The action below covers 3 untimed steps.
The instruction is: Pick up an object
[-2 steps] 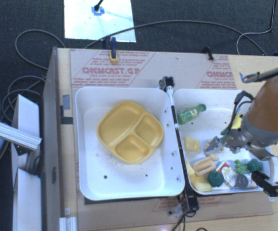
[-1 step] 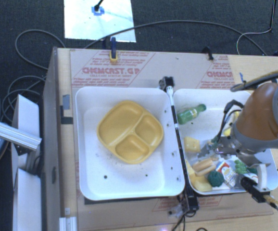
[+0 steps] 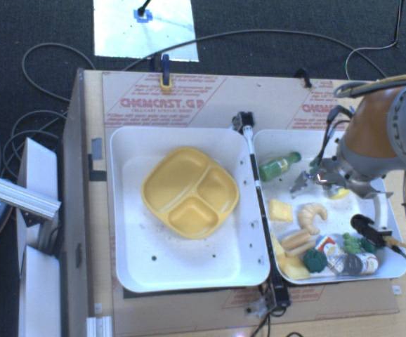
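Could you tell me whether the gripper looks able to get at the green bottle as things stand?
Probably yes: the green bottle lies alone in the right bin's upper corner, the gripper close beside it, nothing between.

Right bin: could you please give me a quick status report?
Tool low in right bin, nothing seen held. Green bottle just left of it. Croissant and other toys crowd the near end.

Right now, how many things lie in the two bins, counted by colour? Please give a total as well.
Yellow: 4 (divided plate, cheese wedge, block, small piece)
Tan: 2 (croissant, hot dog)
Green: 3 (bottle, dark green piece, broccoli)
Mixed colours: 2 (carton, can)
Total: 11
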Motion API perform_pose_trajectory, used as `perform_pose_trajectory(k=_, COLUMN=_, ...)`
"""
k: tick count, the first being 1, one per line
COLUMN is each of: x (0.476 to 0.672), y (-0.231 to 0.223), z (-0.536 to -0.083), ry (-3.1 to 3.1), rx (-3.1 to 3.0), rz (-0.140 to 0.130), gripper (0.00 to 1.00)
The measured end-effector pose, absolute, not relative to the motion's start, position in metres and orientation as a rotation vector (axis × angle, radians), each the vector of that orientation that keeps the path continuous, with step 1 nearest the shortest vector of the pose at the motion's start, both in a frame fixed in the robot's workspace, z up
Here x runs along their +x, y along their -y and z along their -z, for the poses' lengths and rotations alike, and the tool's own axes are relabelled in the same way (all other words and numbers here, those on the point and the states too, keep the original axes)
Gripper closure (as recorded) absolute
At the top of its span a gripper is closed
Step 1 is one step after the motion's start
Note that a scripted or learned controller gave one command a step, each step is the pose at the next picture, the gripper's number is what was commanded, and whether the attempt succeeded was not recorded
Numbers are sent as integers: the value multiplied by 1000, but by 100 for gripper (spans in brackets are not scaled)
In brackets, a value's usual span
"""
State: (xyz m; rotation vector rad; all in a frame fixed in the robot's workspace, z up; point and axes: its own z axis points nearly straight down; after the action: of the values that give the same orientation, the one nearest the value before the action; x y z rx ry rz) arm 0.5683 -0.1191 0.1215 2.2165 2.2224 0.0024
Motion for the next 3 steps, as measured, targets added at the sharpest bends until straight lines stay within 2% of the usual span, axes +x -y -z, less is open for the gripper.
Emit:
perform_pose_trajectory(k=1, x=501, y=117, z=-92, ry=-2223, rx=2221, rz=2, gripper=0)
perform_pose_trajectory(k=2, x=502, y=117, z=-103, ry=-2223, rx=2218, rz=-2, gripper=100)
perform_pose_trajectory(k=3, x=487, y=102, z=-135, ry=-2224, rx=2217, rz=-2, gripper=100)
